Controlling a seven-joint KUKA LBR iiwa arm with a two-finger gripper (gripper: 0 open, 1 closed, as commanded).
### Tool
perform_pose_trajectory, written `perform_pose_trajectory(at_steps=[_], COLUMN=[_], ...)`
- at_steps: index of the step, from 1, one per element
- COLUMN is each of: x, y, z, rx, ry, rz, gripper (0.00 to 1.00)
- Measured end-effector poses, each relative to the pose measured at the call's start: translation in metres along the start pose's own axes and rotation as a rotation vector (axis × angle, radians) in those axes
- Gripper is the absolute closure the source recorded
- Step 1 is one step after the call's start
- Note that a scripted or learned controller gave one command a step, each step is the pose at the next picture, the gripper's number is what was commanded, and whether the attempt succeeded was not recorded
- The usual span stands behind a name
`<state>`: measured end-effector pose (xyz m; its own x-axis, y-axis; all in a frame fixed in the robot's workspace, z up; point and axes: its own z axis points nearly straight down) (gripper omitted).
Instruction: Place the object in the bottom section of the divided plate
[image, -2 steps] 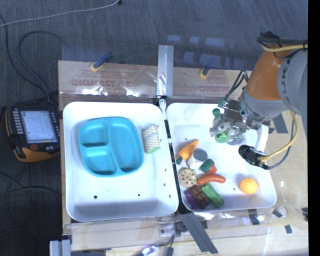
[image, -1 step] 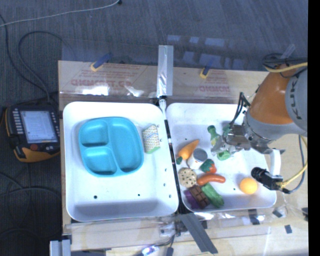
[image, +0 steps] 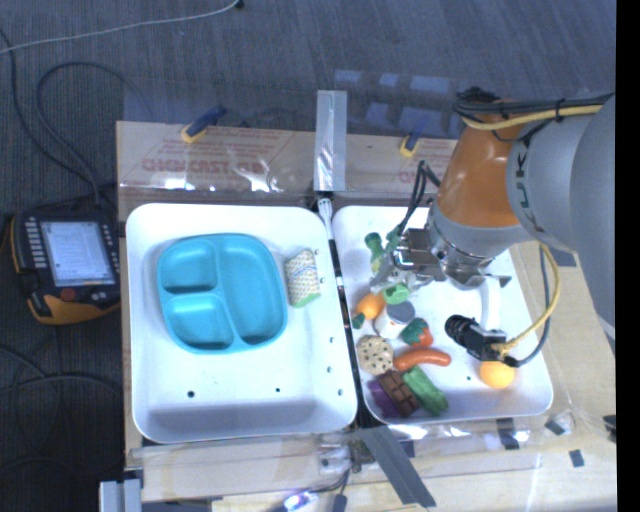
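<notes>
A blue divided plate (image: 218, 291) lies in the left bin (image: 240, 400), with two small sections at its left and one large section at its right. A tan, speckled cylinder (image: 302, 277) rests against the plate's right edge. My gripper (image: 393, 268) hangs low over the upper left of the right bin (image: 525, 395), just above a cluster of toy food. A small green piece (image: 374, 242) sits at its upper left and a green-and-white piece (image: 397, 295) lies right under it. The wrist hides what is between the fingertips.
The right bin holds several toy foods: an orange ball (image: 369, 307), a spotted cookie (image: 375, 351), a red sausage (image: 423, 357), a brown chocolate bar (image: 396, 391), a green pickle (image: 426, 390) and a yellow lemon (image: 497, 373). A black cable end (image: 468, 333) dangles there. A pendant (image: 66, 260) lies left of the bench.
</notes>
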<state>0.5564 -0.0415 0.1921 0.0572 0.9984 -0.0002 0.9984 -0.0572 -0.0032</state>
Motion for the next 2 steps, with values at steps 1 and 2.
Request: perform_pose_trajectory(at_steps=[1, 2], x=[0.0623, 0.0621], y=[-0.0301, -0.0300], z=[0.0099, 0.0099], rx=[0.002, 0.002], ry=[0.000, 0.000], rz=[-0.169, -0.169], gripper=[1.00, 0.00])
